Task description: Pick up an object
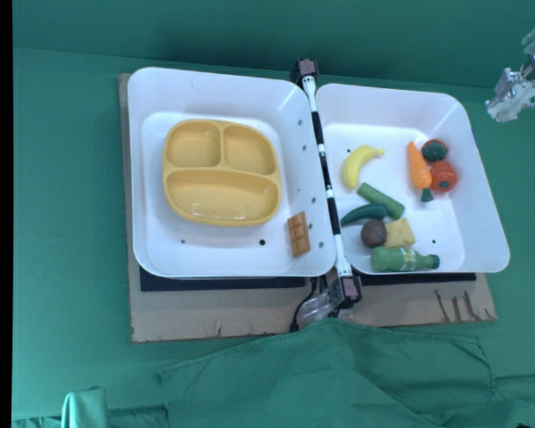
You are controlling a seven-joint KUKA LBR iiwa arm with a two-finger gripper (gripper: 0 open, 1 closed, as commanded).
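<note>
Unlabelled green bottle (403, 259), right bin (468, 141)

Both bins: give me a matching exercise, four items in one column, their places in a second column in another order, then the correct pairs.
Items
1. yellow divided plate
2. banana
3. green bottle
4. chocolate bar

Places
A. right bin, near its front edge
B. left bin, in the middle
C. left bin, front right corner, beside the plate
D. right bin, upper left of the food pile

Pairs: 1-B, 2-D, 3-A, 4-C
</note>
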